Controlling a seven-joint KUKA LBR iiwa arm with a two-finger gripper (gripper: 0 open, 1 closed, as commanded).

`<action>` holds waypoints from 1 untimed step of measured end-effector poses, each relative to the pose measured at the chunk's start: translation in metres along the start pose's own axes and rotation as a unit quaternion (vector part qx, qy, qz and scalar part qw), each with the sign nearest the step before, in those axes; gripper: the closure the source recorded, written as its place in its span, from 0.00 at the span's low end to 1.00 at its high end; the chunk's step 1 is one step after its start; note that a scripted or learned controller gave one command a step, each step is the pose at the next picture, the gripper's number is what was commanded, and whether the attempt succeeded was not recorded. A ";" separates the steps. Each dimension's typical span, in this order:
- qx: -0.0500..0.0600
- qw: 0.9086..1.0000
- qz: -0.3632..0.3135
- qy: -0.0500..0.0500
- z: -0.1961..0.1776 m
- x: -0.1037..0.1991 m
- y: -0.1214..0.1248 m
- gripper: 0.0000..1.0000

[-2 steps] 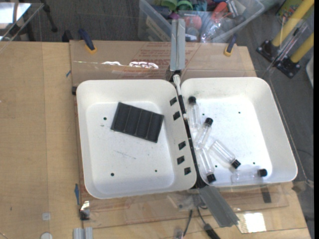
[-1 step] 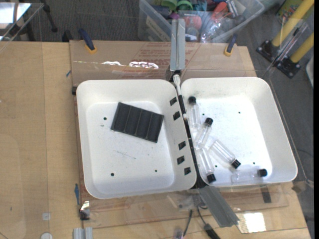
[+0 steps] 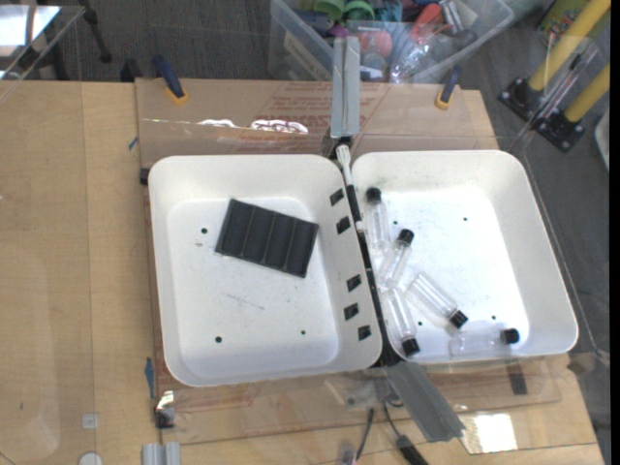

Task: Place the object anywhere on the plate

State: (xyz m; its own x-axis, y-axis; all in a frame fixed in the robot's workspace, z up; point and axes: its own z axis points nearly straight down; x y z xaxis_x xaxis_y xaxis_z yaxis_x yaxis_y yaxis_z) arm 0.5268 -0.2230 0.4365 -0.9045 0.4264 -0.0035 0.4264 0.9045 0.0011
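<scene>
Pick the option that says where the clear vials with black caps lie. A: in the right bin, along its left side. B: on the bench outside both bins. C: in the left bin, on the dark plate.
A: the clear vials lie in the right bin, while the dark plate sits alone in the left bin.

I'm working over a robotics lab bench here: two white bins (image 3: 441, 177) taped and clamped side by side on a plywood top (image 3: 68, 260), clear plastic vials (image 3: 402, 279) scattered in one, a clear tub of bright toys (image 3: 387, 13) behind, grey carpet (image 3: 194, 17) beyond.
</scene>
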 end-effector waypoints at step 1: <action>-0.001 1.000 0.001 -0.004 -0.012 -0.001 0.000 1.00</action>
State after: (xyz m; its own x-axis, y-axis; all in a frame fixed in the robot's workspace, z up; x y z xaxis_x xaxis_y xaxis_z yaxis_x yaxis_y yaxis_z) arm 0.5282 -0.2233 0.4485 -0.9039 0.4276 -0.0120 0.4276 0.9040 0.0022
